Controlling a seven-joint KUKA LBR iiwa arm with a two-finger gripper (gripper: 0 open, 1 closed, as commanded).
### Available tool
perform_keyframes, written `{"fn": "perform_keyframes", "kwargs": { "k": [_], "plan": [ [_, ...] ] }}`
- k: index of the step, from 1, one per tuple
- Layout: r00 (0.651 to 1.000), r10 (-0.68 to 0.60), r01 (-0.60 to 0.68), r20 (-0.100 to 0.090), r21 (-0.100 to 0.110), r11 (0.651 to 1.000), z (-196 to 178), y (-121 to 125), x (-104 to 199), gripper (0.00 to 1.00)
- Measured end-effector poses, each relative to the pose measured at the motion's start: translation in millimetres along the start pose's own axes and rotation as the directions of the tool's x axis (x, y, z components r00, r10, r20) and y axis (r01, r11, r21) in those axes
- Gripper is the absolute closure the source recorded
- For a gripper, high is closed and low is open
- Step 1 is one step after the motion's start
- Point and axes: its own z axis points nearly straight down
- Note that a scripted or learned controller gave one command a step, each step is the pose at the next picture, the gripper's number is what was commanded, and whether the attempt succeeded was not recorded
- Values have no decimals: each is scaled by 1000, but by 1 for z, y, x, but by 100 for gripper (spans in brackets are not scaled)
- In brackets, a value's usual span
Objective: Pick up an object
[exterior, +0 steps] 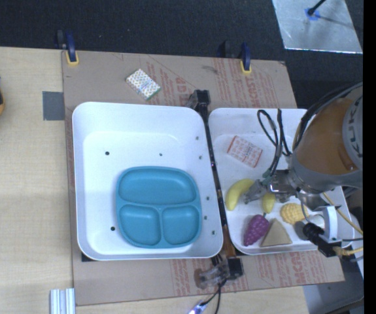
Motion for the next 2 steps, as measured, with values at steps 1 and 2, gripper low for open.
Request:
{"fn": "perform_keyframes", "kwargs": {
  "k": [1,2],
  "plan": [
    [1000,-3,3,1,1,1000,-10,0,-1,100],
    [1000,0,0,-1,-3,1000,-101,47,78,100]
  ]
}}
